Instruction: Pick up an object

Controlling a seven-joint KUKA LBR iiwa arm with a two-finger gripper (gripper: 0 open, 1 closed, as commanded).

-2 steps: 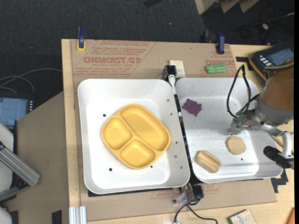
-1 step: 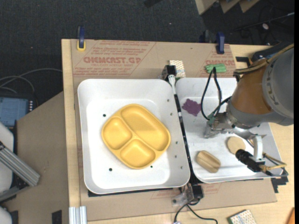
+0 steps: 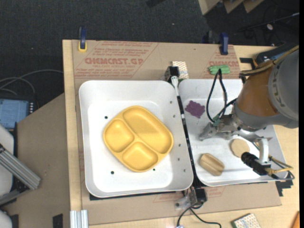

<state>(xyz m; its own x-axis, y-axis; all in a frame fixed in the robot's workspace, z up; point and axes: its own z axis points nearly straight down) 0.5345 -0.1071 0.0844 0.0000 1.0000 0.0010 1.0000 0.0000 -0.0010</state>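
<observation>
My gripper (image 3: 209, 130) hangs low in the right bin (image 3: 273, 133), near its middle. A small purple piece (image 3: 194, 109) lies just up and left of it, apart from it. A tan wooden block (image 3: 211, 164) lies near the bin's front edge, below the gripper. A pale tan oval piece (image 3: 237, 147) lies to the gripper's right, partly under the wrist. Nothing shows between the gripper and these pieces.
The left bin (image 3: 92, 127) holds a yellow divided plate (image 3: 137, 137) at its centre. The arm's grey and orange body (image 3: 266, 99) covers the right bin's right half. A green clamp (image 3: 219, 70) sits on the board behind the right bin.
</observation>
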